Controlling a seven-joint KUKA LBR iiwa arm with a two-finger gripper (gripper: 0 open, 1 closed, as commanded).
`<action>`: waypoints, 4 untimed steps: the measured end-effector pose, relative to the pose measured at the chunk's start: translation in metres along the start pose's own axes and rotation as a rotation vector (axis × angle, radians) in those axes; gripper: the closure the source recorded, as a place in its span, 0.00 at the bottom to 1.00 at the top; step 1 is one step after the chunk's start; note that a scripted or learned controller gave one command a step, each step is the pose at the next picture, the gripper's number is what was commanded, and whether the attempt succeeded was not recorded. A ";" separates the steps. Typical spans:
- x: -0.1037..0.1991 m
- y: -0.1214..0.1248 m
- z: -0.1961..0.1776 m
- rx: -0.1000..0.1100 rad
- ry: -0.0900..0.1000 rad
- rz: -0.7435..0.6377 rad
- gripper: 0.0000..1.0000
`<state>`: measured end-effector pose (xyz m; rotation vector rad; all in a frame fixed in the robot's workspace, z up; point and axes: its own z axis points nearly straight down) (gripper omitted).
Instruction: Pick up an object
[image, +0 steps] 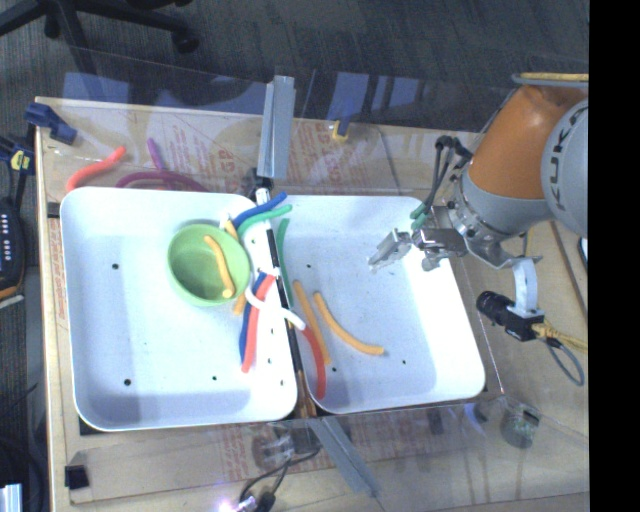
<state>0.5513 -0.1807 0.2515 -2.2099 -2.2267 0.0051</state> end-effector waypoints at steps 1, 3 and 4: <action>0.037 0.015 0.108 0.001 -0.001 -0.079 0.00; 0.050 -0.023 0.151 0.002 0.003 -0.276 1.00; 0.089 0.020 0.021 -0.003 0.000 -0.188 1.00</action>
